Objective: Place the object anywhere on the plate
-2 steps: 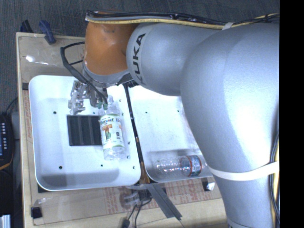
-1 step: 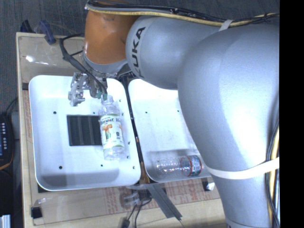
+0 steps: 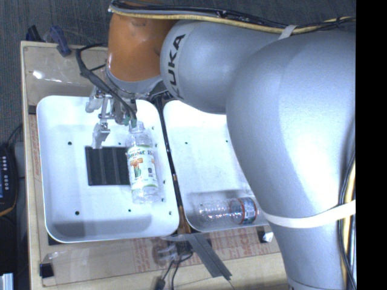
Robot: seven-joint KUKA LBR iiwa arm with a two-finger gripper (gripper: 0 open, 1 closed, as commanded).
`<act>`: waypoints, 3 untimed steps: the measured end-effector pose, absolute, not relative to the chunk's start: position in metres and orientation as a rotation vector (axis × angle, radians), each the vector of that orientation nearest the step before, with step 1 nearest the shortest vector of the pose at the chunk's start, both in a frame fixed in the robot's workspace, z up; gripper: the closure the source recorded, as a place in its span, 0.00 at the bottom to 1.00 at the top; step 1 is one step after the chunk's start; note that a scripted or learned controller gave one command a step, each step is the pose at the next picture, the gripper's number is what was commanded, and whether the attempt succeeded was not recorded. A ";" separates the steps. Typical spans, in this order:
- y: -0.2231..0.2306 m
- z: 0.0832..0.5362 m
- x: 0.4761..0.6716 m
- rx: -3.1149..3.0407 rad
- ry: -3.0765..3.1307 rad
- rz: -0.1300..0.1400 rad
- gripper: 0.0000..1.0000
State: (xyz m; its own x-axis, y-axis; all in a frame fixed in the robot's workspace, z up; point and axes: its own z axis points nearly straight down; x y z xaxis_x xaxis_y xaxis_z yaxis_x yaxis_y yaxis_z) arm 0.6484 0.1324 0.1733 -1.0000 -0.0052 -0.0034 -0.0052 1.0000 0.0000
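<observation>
The grey arm (image 3: 266, 101) fills the view's right and reaches over to the left bin (image 3: 60, 162). On that bin's floor lies a dark plate (image 3: 106, 165). The bottle (image 3: 143, 165) lies just beside the plate's right edge — long axis running away from the camera, cap toward the gripper (image 3: 112, 116). The gripper hangs above the plate's far end, by the cap — whether it is open or closed cannot be told.
</observation>
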 end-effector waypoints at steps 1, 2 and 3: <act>0.199 0.091 0.636 -0.242 3.136 -0.001 0.00; 0.150 0.096 0.658 -1.288 2.859 -0.001 0.00; 0.154 0.171 0.598 -1.485 2.768 0.000 0.00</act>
